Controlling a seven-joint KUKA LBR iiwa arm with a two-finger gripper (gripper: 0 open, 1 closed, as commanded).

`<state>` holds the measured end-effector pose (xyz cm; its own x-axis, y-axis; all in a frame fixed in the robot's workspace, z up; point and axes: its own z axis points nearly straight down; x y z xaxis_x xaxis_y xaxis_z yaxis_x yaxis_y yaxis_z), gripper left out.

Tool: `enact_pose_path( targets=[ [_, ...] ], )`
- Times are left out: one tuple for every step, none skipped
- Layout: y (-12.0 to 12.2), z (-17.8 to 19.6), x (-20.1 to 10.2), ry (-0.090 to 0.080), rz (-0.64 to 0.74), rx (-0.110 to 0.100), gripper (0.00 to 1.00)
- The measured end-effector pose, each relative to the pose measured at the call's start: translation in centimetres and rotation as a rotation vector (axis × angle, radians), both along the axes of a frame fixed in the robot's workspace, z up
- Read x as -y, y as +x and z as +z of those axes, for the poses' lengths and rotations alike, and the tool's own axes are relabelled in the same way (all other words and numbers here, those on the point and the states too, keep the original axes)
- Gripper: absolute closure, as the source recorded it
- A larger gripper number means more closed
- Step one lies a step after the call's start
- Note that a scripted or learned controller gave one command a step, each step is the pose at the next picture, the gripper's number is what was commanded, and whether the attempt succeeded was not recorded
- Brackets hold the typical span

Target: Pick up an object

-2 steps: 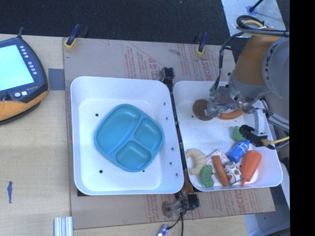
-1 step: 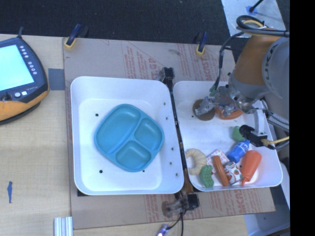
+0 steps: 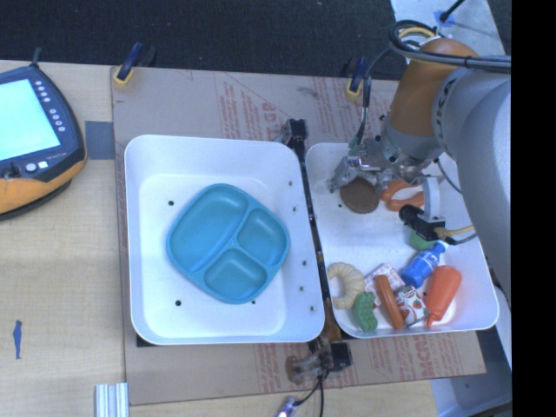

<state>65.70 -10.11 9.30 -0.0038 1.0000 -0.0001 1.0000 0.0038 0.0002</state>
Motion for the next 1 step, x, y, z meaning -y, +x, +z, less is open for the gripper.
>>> enact_pose_path(
  targets=[
    [0.1, 1.19, 0.06, 0.0, 0.004, 0.002, 1.0]
  ],
)
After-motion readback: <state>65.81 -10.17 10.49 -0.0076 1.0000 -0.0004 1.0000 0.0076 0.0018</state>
